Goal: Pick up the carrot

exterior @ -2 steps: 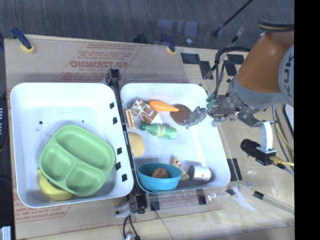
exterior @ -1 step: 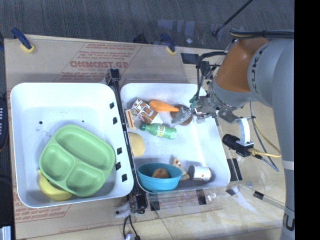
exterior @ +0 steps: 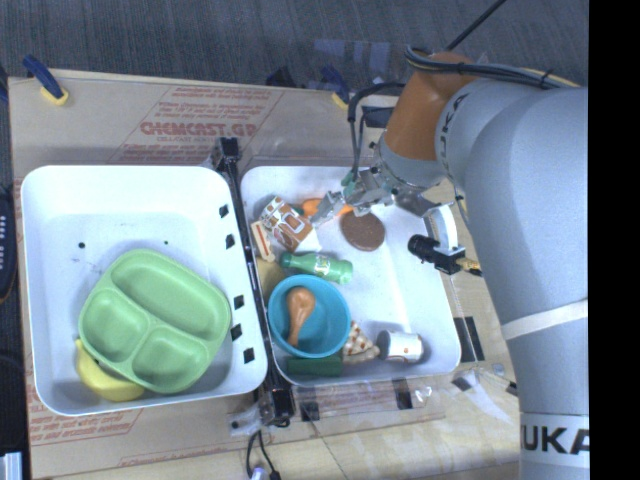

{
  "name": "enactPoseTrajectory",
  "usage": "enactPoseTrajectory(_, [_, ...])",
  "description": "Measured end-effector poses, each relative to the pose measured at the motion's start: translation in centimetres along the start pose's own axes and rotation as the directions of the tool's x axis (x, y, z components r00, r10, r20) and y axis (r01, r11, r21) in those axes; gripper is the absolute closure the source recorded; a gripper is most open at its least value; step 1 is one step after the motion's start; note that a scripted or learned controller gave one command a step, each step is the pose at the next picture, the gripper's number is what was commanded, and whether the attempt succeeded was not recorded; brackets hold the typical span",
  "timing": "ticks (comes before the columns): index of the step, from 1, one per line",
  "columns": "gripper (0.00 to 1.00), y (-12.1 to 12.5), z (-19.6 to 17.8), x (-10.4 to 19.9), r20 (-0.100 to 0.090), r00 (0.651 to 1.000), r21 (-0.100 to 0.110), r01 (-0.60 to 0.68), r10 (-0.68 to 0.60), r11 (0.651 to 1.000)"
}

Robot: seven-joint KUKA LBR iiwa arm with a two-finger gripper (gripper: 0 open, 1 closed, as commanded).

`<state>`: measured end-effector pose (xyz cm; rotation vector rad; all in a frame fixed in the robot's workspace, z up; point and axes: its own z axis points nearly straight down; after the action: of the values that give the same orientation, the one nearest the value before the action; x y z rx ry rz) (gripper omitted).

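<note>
Orange carrot (exterior: pixel 313 207) lies in the right bin (exterior: pixel 425 298), we note, just left of the fingers (exterior: pixel 340 204), seemingly touching them. Fingers blur together; we cannot tell their spread. Carrot mostly hidden.

Grey KUKA arm (exterior: pixel 520 218): orange wrist band (exterior: pixel 425 108), black cables (exterior: pixel 490 13) at 12 o'clock, white "UKA" lettering (exterior: pixel 553 438).
</note>
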<state>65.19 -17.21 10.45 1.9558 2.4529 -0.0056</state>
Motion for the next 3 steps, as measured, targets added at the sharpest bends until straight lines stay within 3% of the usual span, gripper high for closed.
enactPoseTrajectory(1, [0.00, -0.4, 1.2, -2.5, -0.006, 0.929, 0.032, -0.369, 0.370, 0.929])
enactPoseTrajectory(2, [1.00, -0.2, 0.1, -2.6, -0.002, 0.933, 0.024, -0.359, 0.359, 0.933])
enactPoseTrajectory(3, [1.00, -8.6, 1.3, 3.1, -0.008, 0.983, 0.012, -0.181, 0.181, 0.983])
